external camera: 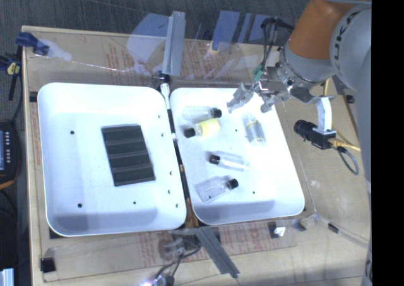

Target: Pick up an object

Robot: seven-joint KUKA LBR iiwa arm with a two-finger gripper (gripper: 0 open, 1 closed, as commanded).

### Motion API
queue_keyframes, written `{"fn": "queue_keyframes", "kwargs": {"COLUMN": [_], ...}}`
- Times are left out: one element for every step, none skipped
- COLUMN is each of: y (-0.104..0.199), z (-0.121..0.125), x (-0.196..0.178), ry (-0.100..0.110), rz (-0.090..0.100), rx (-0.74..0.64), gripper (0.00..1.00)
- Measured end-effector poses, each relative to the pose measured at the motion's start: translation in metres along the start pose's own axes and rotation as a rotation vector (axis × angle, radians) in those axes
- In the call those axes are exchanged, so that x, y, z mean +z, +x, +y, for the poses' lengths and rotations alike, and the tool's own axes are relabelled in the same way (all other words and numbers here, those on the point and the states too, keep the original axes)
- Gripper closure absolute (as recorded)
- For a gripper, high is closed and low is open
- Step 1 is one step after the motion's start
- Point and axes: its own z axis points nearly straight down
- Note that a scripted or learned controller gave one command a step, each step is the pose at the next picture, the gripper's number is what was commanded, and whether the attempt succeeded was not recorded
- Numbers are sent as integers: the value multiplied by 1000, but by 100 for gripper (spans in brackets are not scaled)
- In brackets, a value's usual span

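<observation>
Vials lie loose in the right bin [287, 180]; the clear vial [254, 131] sits nearest its upper right corner, the yellow vial [203, 129] left of it. Camera view: the gripper [252, 98] hovers over that bin's upper part, fingers spread, nothing between them (approach step, by my judgement). Next move calls for descending squarely onto the clear vial, then closing.

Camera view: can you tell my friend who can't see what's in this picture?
A robot gripper hangs open over the right bin, holding nothing. Five small bottles lie in that bin, and a dark ridged block lies in the left bin.
</observation>
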Motion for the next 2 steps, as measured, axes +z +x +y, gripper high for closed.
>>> {"fn": "queue_keyframes", "kwargs": {"y": [0,-28], "z": [-13,56], "x": [174,173], "ry": [-1,-2], "rz": [0,1], "rx": [-42,-54], "gripper": [0,0]}}
